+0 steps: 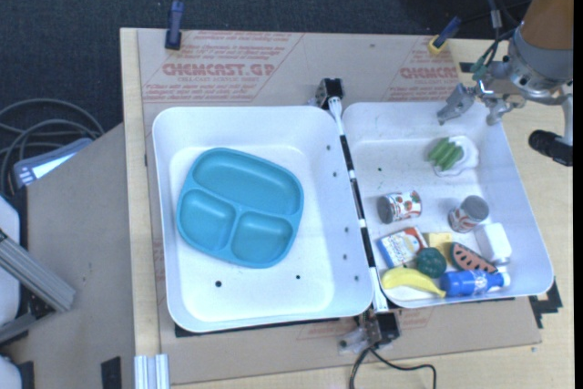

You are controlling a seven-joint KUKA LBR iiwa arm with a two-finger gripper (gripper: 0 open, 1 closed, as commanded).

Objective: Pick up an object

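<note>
My gripper (pixel 474 107) hangs over the far right corner of the right bin (pixel 521 196), open, with nothing between its fingers. Just below it in the bin lies a green object (pixel 445 153) on a white piece. Further forward are a small can on its side (pixel 399 206) and a second can (pixel 468 214). At the bin's near end, crowded together, lie a banana (pixel 410 281), a green ball (pixel 431 262), a watermelon slice (pixel 475 257), a blue tube (pixel 473 284), a white block (pixel 495 241) and a small carton (pixel 399 246).
The left bin (pixel 182 287) holds a blue divided plate (pixel 240 207). Both bins rest on a cardboard-covered bench (pixel 237 68). A blue clamp (pixel 173 23) and another clamp (pixel 444 35) sit at the bench's far edge.
</note>
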